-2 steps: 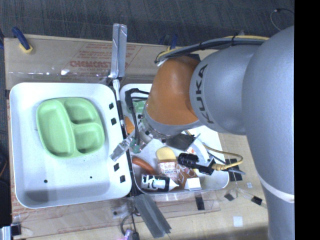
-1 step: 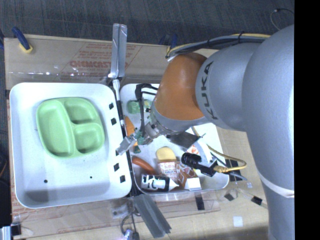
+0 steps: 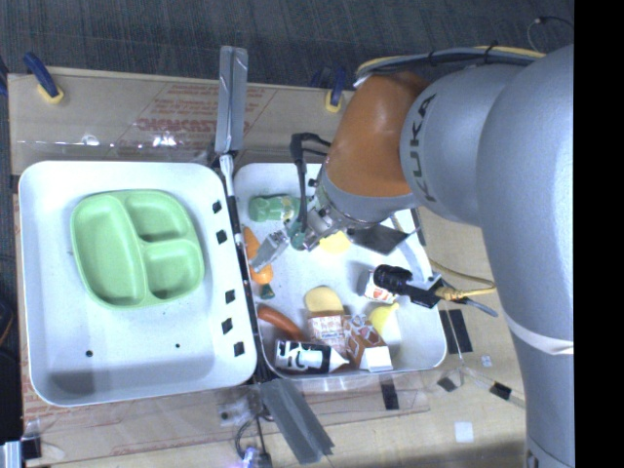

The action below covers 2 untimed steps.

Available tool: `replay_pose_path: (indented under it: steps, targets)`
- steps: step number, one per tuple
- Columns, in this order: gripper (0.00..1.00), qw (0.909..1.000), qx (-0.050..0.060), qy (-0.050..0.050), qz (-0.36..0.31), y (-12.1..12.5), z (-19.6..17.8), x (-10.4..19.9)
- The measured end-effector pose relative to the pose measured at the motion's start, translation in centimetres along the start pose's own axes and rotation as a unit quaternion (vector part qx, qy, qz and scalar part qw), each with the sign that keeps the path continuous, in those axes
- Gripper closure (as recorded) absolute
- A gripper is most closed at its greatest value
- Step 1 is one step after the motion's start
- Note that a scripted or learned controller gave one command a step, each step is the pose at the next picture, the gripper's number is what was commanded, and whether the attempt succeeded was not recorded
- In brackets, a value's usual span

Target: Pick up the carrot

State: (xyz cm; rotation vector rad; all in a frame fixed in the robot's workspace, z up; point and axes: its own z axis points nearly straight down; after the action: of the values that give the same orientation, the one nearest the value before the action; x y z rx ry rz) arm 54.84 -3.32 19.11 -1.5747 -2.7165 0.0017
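The carrot point(image 3: 256, 259) is orange and lies along the left wall of the right bin point(image 3: 429, 344), partly covered in its middle by the gripper's tip. The gripper point(image 3: 274, 246) hangs low over the bin's left side, right at the carrot, with the grey and orange arm point(image 3: 390, 154) reaching in from the right above it. Whether the carrot is actually gripped is hidden.
Around the carrot lie a green vegetable point(image 3: 270, 207), a reddish sausage point(image 3: 279, 319), a yellow bun point(image 3: 324, 299), a brown packet point(image 3: 339, 331), a black-and-white item point(image 3: 300, 357) and a yellow piece point(image 3: 386, 320). The left bin point(image 3: 49, 349) holds a green divided plate point(image 3: 138, 245).
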Motion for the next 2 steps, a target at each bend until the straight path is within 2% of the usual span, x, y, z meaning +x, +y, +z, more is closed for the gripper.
replay_pose_path:
  steps: [1, 2]
  targets:
    - [0.0, 0.9939, 0.0, 0.001, -0.11, -6.3, 1.4, -4.3]
    - [0.0, 0.972, 0.0, 0.0, -0.235, -4.8, 10.0, -8.3]
